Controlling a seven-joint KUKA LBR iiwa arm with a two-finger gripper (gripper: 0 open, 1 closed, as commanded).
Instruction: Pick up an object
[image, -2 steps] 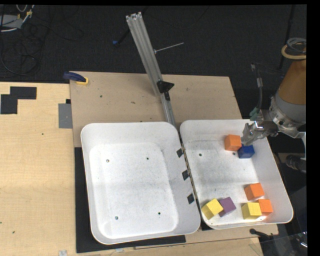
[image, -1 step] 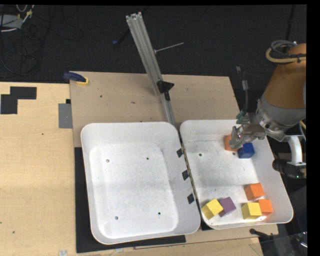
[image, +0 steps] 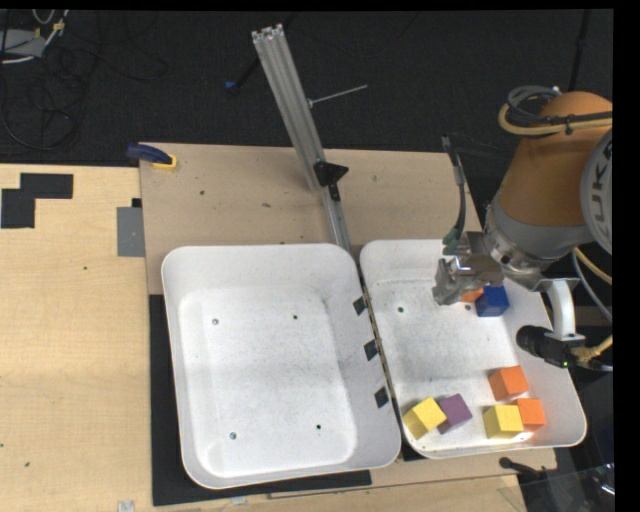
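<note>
My gripper (image: 455, 283) hangs low over the upper part of the right bin (image: 420, 262), under the grey arm with its orange band (image: 548, 160). A blue block (image: 492, 301) lies just to its right, with a sliver of an orange block (image: 470, 296) showing between the two. Along the front of that bin sit a yellow block (image: 425, 415), a purple block (image: 456, 409), a second yellow block (image: 503, 421) and two orange blocks (image: 510, 381) (image: 533, 412).
The left bin (image: 190, 270) lies beside the right one, with black clips (image: 370, 350) along the shared rim. A slanted metal rail (image: 295, 110) rises behind the bins. Cables and a black fitting (image: 545, 343) hang at the arm's right side.
</note>
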